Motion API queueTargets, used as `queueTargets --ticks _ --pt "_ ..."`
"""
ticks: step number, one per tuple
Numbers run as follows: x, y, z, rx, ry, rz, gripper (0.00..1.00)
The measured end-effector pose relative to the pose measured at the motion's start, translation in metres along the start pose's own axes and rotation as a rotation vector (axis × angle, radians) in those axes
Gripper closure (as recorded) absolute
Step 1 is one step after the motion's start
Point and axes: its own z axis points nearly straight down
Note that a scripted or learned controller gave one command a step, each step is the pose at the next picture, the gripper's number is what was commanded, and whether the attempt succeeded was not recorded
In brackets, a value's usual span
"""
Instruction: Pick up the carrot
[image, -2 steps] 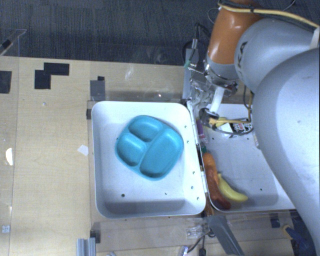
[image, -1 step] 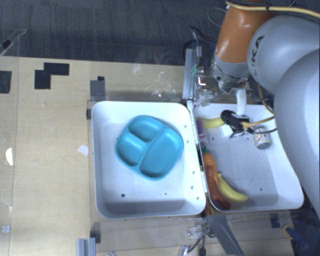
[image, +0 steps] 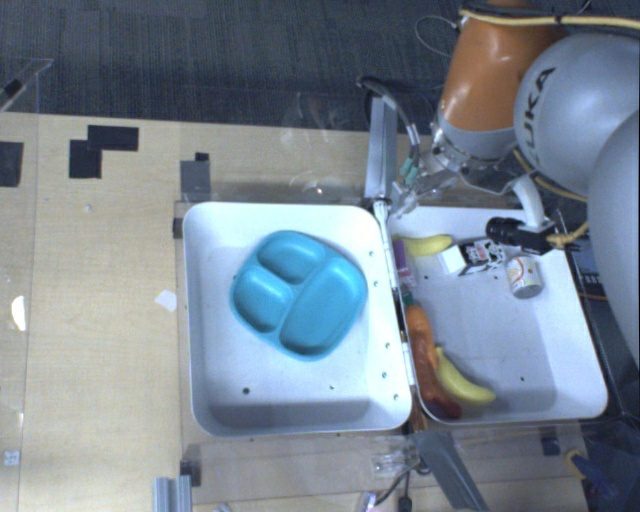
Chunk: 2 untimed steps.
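Against the left wall of the right bin (image: 590, 385), toward its near corner, the carrot (image: 421, 347) lies lengthwise with a yellow banana (image: 462, 382) touching its right side. The gripper (image: 418, 185) hangs well apart from it, over the same bin's far left corner; how far it is open cannot be told. A blue divided plate (image: 298, 293) sits in the left bin (image: 205, 330).

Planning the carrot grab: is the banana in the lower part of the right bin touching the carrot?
Touching. The camera view shows the banana lying against the carrot along the right bin's left wall, with no gap between them.
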Motion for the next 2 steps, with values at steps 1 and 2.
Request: queueTargets --ticks 1,2 --pt "0.033 0.017 -0.012 -0.002 0.000 -0.289 1.00" --pt "0.072 0.011 -0.007 -0.002 0.001 -0.692 1.00"
